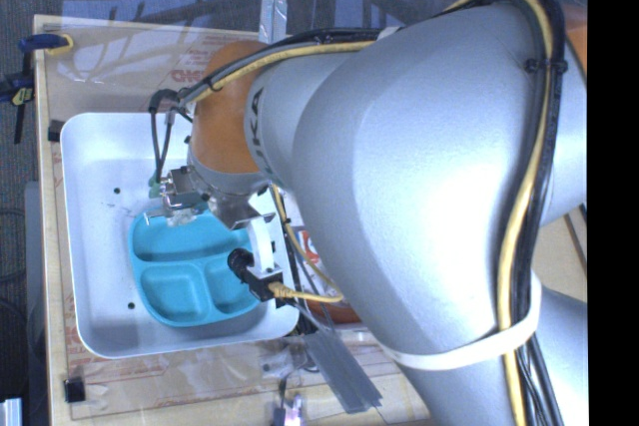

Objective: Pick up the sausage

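Nearest you, the grey arm [439, 195] fills the right of the view and covers the right-hand bin; past its orange band [225, 130], the gripper [180, 200] sits low over the left white bin [85, 214], at the upper edge of a blue divided tray [185, 279] (three compartments, lying flat on the bin floor). You cannot tell from here how the gripper is set, because the wrist and cables hide its tip, and the sausage cannot be made out, so its place stays unknown to you. Farther back, a blue clamp [40, 43] grips the bench's far left corner.
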{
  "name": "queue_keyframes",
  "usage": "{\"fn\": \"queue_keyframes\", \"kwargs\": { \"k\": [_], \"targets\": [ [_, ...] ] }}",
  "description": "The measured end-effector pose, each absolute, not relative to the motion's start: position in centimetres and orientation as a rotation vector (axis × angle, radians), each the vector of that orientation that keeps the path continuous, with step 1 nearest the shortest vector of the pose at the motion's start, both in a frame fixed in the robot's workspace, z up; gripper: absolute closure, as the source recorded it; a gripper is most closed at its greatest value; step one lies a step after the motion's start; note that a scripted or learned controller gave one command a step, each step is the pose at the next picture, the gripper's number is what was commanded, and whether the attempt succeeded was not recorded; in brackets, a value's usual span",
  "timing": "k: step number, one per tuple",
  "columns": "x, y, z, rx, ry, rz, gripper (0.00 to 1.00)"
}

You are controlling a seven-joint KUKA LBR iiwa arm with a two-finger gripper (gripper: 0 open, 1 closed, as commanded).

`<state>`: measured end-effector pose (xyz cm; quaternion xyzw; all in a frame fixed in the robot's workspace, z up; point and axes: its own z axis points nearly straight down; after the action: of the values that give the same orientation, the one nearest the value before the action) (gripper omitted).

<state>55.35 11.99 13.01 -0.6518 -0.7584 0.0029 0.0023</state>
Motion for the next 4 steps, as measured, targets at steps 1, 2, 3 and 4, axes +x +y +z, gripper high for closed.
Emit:
{"fn": "queue_keyframes", "kwargs": {
  "k": [1, 2, 3, 4],
  "targets": [
    [54.3, 11.3, 15.7, -2.151, -2.288, 0.004, 1.0],
    [48.0, 11.2, 15.9, -2.251, -2.186, 0.009, 1.0],
    [47.6, 17.7, 27.4, -2.017, -2.406, 0.002, 1.0],
    [49.8, 16.3, 25.5, -1.874, -2.515, 0.007, 1.0]
  ]
}}
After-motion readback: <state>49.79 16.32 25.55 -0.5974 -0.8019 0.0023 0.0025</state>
